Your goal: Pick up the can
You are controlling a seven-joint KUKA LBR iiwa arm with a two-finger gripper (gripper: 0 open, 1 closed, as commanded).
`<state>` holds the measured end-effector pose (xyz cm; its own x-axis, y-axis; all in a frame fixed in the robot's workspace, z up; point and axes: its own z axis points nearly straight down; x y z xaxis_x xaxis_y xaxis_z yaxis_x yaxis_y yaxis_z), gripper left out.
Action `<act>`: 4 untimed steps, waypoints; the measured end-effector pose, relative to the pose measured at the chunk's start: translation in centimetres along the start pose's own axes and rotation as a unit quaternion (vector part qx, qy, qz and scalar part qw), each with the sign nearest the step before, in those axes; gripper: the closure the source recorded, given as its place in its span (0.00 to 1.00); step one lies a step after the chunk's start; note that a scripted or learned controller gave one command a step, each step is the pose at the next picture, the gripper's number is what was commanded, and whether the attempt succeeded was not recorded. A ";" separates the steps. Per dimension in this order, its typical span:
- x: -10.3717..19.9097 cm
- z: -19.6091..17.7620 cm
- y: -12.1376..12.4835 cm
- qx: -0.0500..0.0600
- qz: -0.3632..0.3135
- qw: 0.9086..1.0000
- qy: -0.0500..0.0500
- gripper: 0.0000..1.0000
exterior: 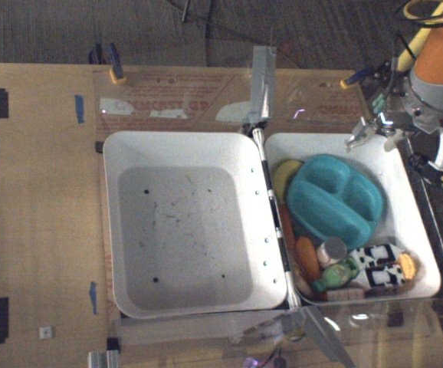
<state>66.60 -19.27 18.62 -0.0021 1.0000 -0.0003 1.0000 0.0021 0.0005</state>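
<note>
The can point(331, 249) is small, with a silvery round top, and stands near the front of the right bin point(419, 228). It is wedged between a teal divided plate point(334, 198), an orange carrot-like piece point(307, 257) and a green bottle point(333, 275). My gripper point(372, 139) hangs over the bin's far right corner, well behind the can and apart from it. Its fingers are spread open with nothing between them.
A cow-patterned object point(381, 265) lies right of the can, and a yellow item point(284, 176) sits by the plate's left edge. The left bin point(114, 228) adjoins the right one. Blue clamps and cables lie beyond the bins.
</note>
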 end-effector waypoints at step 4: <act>-1.0 -14.2 0.1 0.002 -0.015 1.000 -0.001 1.00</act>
<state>66.68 -20.29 32.79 -0.0329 0.9995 -0.0016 0.9995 0.0329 -0.0029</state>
